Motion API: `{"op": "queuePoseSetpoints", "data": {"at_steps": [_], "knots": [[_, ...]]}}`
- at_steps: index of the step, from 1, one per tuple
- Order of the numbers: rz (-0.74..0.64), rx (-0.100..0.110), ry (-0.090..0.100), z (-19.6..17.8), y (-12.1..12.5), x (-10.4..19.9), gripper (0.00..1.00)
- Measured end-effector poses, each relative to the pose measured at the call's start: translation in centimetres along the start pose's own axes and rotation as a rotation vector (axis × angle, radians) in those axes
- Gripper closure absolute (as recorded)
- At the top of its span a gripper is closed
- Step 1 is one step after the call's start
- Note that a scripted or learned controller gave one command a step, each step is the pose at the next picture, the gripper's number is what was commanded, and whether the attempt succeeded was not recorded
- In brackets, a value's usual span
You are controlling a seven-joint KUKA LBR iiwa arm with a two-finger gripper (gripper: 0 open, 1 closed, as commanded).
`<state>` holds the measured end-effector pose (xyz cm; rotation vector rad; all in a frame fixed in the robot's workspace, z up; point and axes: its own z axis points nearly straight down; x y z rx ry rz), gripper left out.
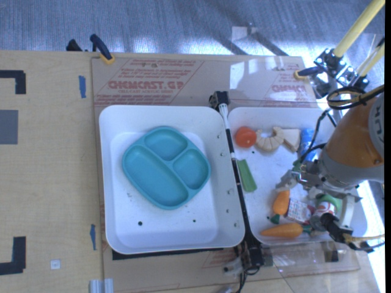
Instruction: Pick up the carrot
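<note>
Lying flat near the front wall of the right shallow white bin (pixel 263 182), the tapered orange carrot (pixel 282 230) pointed left. The grey arm with orange band (pixel 357 145) reached in from the right, its claw (pixel 317 207) low over the clutter just above and right of the carrot; claw opening could not be determined. A teal three-compartment plastic plate (pixel 166 166) sat in the left white bin (pixel 116 224).
</note>
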<state>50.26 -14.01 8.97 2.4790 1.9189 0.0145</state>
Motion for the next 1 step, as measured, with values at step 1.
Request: {"op": "queuePoseSetpoints", "data": {"at_steps": [1], "knots": [[0.003, -0.009, -0.004, -1.18, 0.27, -0.1, 1.0]]}}
